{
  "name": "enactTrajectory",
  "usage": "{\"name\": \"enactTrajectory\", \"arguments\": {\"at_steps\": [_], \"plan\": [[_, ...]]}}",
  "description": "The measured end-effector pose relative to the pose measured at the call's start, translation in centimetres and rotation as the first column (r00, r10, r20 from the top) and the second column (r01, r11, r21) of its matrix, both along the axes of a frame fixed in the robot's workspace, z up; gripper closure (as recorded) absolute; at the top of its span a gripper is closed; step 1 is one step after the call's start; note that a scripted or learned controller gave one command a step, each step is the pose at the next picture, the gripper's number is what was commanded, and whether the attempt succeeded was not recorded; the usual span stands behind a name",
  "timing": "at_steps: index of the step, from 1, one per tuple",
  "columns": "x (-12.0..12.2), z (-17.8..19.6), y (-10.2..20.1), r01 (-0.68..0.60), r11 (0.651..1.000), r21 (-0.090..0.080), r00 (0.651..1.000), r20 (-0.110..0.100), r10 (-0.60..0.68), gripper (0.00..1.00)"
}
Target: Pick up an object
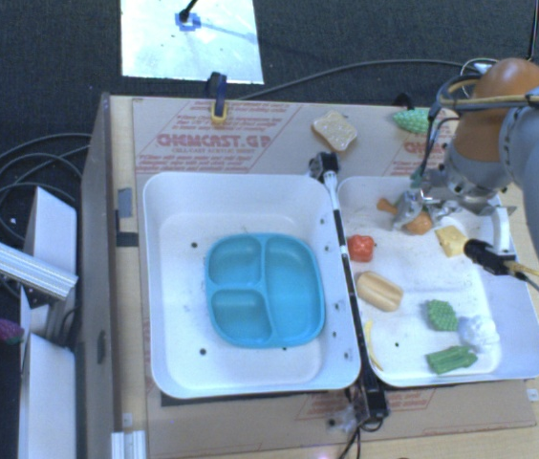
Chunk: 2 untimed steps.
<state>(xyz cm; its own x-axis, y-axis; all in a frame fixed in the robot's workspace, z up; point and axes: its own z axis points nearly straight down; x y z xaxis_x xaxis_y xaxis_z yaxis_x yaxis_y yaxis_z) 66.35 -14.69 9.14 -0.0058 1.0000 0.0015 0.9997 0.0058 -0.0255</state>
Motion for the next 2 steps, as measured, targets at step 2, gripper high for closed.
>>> {"name": "enactTrajectory", "arguments": {"at_steps": [2], "plan": [[-3.7,11.6,16.3,0.001,1.0,0.001,1.0,0.028,-0.001,1.0]]}}
